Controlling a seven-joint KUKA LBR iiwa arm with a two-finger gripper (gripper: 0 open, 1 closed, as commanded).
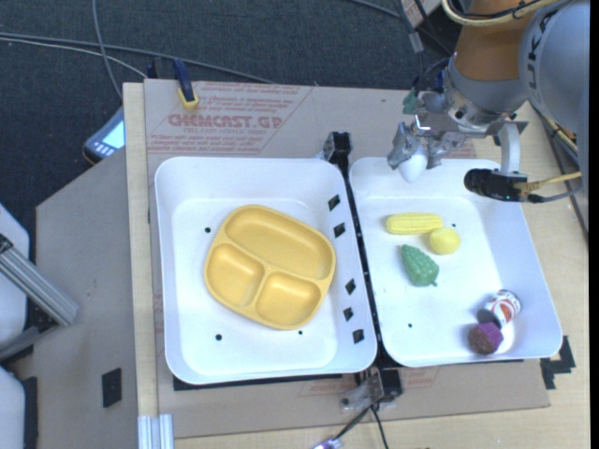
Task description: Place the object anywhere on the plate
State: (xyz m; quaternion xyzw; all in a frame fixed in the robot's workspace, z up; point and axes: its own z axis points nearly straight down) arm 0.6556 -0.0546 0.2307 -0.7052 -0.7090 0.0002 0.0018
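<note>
White egg-like object (pixel 410 166) sits pinched between the fingers of the tool (pixel 413 160), which is clamped on it above the right bin's (pixel 524 279) far-left corner. Yellow plate (pixel 270 266) lies in the left bin (pixel 178 251), toward the counter's left, near side.

Two shallow white bins sit side by side, the left bin (pixel 173 251) and the right bin (pixel 524 251). There is one yellow three-compartment plastic plate (pixel 270 266), one yellow corn cob (pixel 414 223), one yellow lemon (pixel 444 241), one green bumpy vegetable (pixel 420 266), one dark purple round fruit (pixel 485 338), and one small red-and-white can (pixel 504 307).
</note>
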